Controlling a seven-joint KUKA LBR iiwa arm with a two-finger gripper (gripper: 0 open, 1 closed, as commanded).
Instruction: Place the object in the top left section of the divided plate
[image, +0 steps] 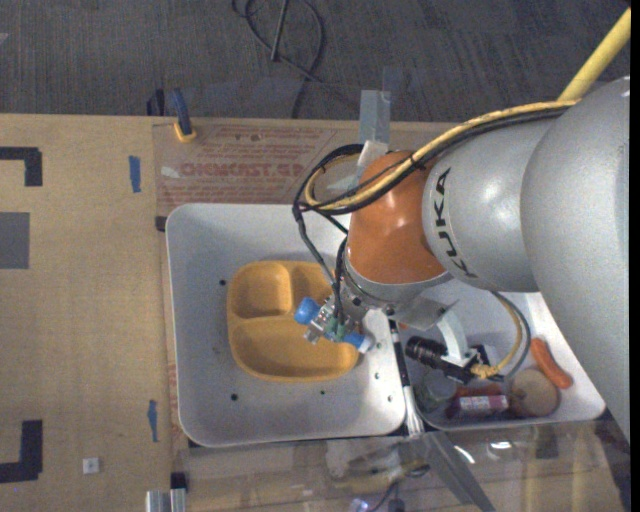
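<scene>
A yellow divided plate (265, 330) lies in the left white bin (200, 300), towards its middle. My gripper (330, 326) hangs over the plate's right side, above the ridge between its sections, with blue parts on either side of it. A small pale and green bit shows at the gripper's middle; I cannot tell whether it is a held object. The orange band of the wrist (395, 235) and the grey arm hide the plate's right rim and much of the right bin.
The right bin (590, 405) holds an orange carrot-like piece (552, 363), a brown rounded thing (537, 393) and a dark red packet (478, 404) near its front. Bare cardboard (80, 300) lies to the left of the bins.
</scene>
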